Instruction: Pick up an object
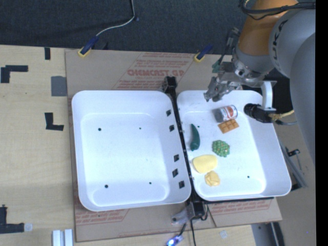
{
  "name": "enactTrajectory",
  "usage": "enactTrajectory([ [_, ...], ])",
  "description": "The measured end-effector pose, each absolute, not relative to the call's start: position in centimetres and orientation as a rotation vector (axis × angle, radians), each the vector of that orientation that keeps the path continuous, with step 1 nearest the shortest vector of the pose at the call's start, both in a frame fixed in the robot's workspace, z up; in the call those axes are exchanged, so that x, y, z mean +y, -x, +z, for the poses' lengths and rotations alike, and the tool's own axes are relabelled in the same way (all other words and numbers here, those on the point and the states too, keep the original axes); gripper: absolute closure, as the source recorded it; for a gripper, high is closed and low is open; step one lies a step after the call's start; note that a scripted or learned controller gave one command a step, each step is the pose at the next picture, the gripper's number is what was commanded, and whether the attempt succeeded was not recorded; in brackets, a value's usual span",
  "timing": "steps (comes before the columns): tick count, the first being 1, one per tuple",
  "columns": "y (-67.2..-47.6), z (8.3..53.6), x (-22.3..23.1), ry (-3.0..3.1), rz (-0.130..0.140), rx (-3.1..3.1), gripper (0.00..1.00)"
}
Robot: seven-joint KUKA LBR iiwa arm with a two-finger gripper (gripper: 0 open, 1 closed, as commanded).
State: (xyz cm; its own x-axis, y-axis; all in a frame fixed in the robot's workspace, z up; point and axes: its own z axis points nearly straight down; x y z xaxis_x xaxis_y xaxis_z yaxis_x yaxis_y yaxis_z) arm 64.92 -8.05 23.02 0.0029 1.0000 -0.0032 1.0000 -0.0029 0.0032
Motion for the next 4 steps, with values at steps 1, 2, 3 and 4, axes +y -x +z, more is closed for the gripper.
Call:
enactTrajectory([
  [1,-67.0,27.0,1.3,-2.209,0.008,2.233,1.00],
  [2,-66.6,19.4,4.4,-2.222,-0.010,2.230,1.00],
  [3,-66.8,18.5,4.7,-2.221,-0.005,2.223,1.00],
  [4,-66.5,16.0,13.2,-2.214,-0.003,2.233,1.00],
])
